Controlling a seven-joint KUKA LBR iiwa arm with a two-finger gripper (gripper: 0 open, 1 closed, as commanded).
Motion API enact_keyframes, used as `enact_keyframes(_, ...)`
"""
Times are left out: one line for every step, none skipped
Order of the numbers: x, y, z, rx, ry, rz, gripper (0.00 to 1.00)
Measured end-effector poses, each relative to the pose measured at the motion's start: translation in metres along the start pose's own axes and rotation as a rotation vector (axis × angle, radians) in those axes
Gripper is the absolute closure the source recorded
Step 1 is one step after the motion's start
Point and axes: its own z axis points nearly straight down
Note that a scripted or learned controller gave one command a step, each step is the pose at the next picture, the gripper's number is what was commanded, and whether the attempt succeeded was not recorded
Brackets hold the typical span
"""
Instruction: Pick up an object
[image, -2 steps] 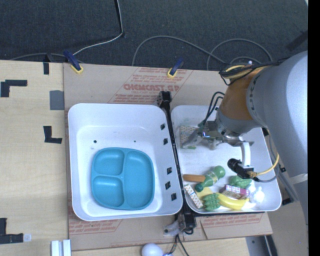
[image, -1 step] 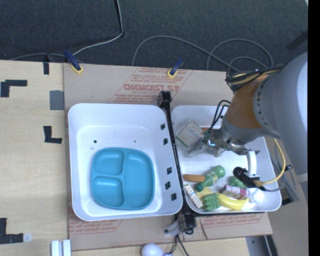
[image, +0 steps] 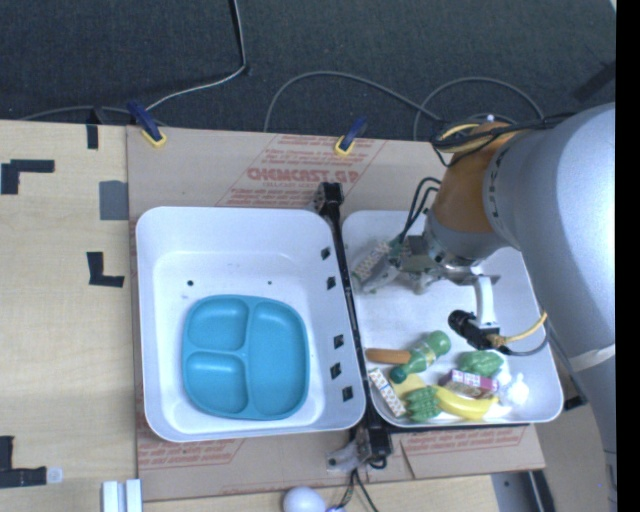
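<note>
Arm (image: 560, 200): grey bulk fills the right side, cut off by the frame edge; orange band above the wrist. It hides the far right part of the right bin (image: 520, 412).

Left bin (image: 160, 240): well to the left of the jaws, holding a blue divided plate (image: 245, 357) (three compartments, lying flat).

Gripper (image: 392, 268): low over the upper left of the right bin, close to the divider between the bins. Jaws seem spread, nothing visibly pinched between them; a pale, speckled piece sits at the fingers' left, too blurred to identify.

Object pile: below the jaws, along the bin's near wall, apart from the gripper. Legible items: yellow banana (image: 465, 403), green toy vegetable (image: 430, 350), orange carrot-like piece (image: 388, 355), green lump (image: 480, 362). The rest overlap and are hard to separate.

Black cable fitting (image: 470, 325): right of and below the jaws, partly under the arm.
</note>
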Motion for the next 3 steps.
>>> enact_keyframes(-0.039,-0.023,0.000,-0.001,-0.001,0.001,0.00)
enact_keyframes(-0.007,0.053,0.002,0.016,0.002,0.003,0.00)
enact_keyframes(-0.008,0.051,-0.008,0.031,0.000,-0.002,1.00)
